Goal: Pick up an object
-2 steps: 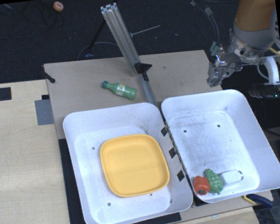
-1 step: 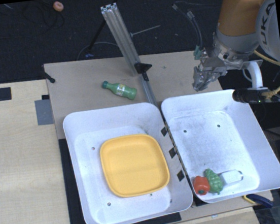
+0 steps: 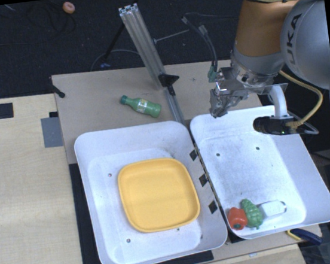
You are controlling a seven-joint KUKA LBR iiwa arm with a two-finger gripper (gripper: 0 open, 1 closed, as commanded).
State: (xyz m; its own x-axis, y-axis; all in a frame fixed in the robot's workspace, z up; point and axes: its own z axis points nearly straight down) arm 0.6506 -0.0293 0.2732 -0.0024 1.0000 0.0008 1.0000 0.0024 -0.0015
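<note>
Left bin [image 3: 91,168]: holds one yellow plate [image 3: 158,194], square with rounded corners, lying flat near the middle. Behind that bin, on the bare counter [image 3: 89,102]: a small green bottle [image 3: 141,105] on its side, beside a slanted aluminium rail [image 3: 146,46]. Right bin [image 3: 290,166]: holds a red-and-green toy vegetable [image 3: 245,215] in the near left corner, touching a small white piece [image 3: 273,208] just to its right. Far end of the right bin: jaws [image 3: 219,110] pointing down at the bin's far left rim, below the grey wrist and orange band. State of the jaws: cannot tell, too small and dark to read. Toy vegetable well apart from the jaws, at the opposite end of the same bin.
</note>
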